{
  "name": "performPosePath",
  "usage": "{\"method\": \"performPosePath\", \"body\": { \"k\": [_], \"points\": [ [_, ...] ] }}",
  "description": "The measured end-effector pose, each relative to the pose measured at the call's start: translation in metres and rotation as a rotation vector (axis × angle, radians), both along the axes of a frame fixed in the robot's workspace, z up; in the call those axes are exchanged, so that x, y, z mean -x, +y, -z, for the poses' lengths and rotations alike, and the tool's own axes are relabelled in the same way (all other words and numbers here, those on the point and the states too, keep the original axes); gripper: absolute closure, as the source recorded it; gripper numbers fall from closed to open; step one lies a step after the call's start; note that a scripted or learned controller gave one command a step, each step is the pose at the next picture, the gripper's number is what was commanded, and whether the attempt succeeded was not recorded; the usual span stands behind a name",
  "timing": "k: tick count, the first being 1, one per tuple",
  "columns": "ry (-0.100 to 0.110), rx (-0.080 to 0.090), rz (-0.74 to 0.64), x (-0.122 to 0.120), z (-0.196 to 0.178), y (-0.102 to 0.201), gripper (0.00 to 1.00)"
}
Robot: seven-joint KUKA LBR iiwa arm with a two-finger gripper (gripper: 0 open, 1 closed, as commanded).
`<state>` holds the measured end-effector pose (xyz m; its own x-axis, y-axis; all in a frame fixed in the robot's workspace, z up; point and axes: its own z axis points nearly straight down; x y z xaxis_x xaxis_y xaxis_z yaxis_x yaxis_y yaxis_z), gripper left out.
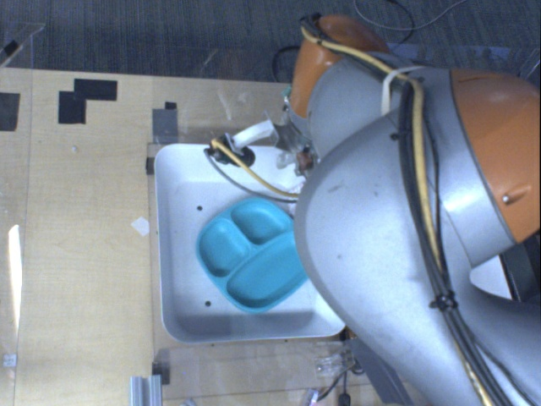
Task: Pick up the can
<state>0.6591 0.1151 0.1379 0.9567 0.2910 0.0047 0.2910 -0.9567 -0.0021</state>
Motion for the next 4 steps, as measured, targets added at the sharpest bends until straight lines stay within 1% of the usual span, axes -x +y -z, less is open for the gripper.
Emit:
{"method": "performPosePath", "body": {
  "k": [1, 2, 3, 4],
  "points": [
    [0.000, 0.002, -0.127, 0.001, -0.040, 0.018, 0.00],
    [0.000, -0.001, -0.013, 0.005, 0.042, 0.045, 0.00],
    [0.014, -0.009, -0.011, 0.007, 0.037, 0.047, 1.00],
    [0.000, 0.000, 0.060, 0.019, -0.062, 0.121, 1.00]
  ]
}}
